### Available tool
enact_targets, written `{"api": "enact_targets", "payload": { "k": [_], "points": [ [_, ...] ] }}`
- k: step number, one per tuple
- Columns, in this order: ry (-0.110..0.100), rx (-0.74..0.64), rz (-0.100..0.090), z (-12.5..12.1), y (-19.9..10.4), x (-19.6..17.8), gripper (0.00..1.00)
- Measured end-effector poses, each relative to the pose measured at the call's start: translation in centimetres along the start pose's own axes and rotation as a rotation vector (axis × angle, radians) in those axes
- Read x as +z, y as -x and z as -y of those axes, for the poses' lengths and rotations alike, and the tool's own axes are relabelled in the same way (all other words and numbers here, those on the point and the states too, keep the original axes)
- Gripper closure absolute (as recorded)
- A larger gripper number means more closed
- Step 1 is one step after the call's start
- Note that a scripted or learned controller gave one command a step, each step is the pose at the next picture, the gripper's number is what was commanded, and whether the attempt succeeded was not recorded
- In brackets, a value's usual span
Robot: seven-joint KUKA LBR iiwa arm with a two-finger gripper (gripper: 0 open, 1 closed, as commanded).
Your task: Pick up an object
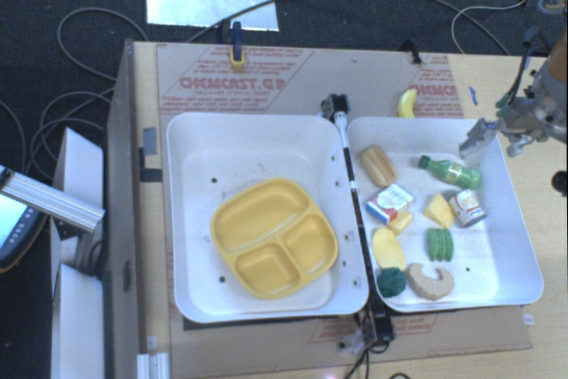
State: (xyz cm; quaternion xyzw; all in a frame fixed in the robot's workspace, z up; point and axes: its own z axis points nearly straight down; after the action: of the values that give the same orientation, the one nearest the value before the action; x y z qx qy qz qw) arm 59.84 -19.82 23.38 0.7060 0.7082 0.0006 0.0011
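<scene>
In the camera view the pincer (486, 138) hangs above the far right part of the right bin (519, 275), near the green bottle (451, 171); I cannot tell how it is set. I judge this the approach step: next it must descend on the bottle. A small can (468, 208) and a yellow wedge (439, 210) lie close and may disturb. The left bin (191, 191) carries a yellow tray (273, 236).

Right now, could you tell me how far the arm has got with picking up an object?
Nothing looks picked yet: the green bottle, can and other items lie in the right bin. The gripper hovers at that bin's upper right, near the bottle. Descending, grasping and lifting remain.
</scene>
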Motion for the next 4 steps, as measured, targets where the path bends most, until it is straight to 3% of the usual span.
{"api": "enact_targets", "payload": {
  "k": [1, 2, 3, 4],
  "points": [
    [0.000, 0.002, 0.000, 0.9, -0.7, 14.9, 0.00],
    [0.002, 0.001, 0.000, 0.8, -0.7, 13.8, 1.00],
    [0.002, -0.001, -0.001, 0.2, -10.0, 4.4, 1.00],
    [0.001, -0.002, -0.001, 3.0, -13.0, -0.8, 1.00]
  ]
}}
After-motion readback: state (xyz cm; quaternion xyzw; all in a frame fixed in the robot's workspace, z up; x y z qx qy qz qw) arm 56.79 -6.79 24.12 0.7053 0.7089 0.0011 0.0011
